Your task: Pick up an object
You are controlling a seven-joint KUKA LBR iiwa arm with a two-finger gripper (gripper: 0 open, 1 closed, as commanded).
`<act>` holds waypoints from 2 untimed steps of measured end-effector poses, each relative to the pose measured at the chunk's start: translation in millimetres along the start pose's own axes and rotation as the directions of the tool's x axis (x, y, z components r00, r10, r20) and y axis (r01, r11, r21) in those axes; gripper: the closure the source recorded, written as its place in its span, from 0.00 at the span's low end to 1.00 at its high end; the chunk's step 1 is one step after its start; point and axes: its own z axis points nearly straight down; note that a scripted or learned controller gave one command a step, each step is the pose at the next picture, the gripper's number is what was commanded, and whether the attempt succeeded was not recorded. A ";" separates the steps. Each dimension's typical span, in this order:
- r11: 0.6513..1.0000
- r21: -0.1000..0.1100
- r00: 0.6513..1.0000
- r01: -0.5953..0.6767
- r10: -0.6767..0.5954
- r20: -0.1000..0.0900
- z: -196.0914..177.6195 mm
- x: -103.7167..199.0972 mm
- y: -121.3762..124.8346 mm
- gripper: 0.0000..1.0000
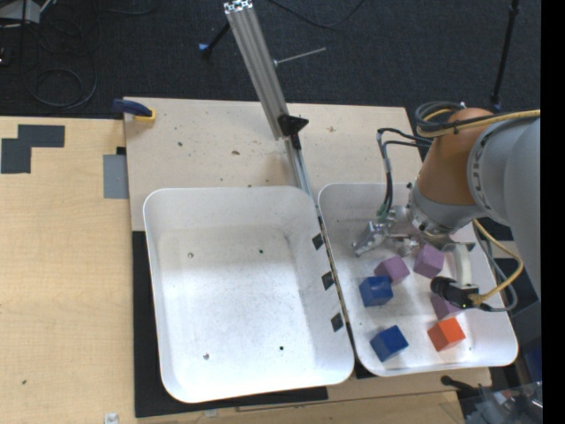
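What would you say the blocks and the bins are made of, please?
Blocks, e.g. the orange one and a blue one: probably foam or painted wood, matte, no glare. Right bin and left bin: likely moulded plastic, smooth white with rounded rims.

The arm (pixel 494 166) partly covers a purple block (pixel 444 305) in the right bin (pixel 340 203).

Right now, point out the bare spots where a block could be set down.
The large white left bin is bare white floor wall to wall. The white right bin is crowded: purple cubes, blue cubes and an orange cube below the metal claw.
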 end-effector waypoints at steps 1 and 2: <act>1.000 0.001 1.000 -0.007 0.007 -0.001 -9.9 -1.1 -0.4 1.00; 1.000 -0.003 1.000 -0.002 0.002 0.001 -61.3 -11.1 -0.2 1.00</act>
